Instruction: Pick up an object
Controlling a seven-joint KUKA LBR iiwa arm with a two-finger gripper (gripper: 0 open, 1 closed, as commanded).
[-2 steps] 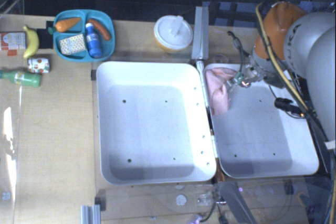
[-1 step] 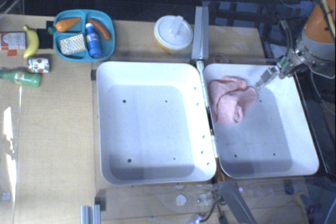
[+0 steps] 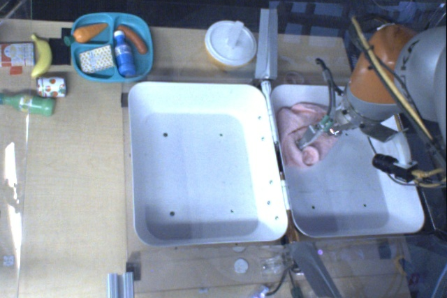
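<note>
- Pink cloth (image 3: 299,130) is what your gripper (image 3: 312,137) sits over; it lies crumpled in the right bin (image 3: 363,209), against that bin's left wall and toward its far side.
- You can see the gripper low on the cloth's right part, its metal tip among the folds, but whether it is spread or pinching fabric you cannot tell from this slant.
- Judge the step as the grasp itself: the arm (image 3: 380,77) has the tool at the object, and nothing shows the cloth lifted clear of the bin floor.
- Your next move likely calls for a firm close on a fold, then a straight lift; soft fabric may slip or trail.
- Watch the bin wall just beside the cloth.
- Farther out, the left bin (image 3: 202,164) and, well apart on the bench, a blue tray (image 3: 143,45) and a white lidded cup (image 3: 230,44) play no part.
</note>
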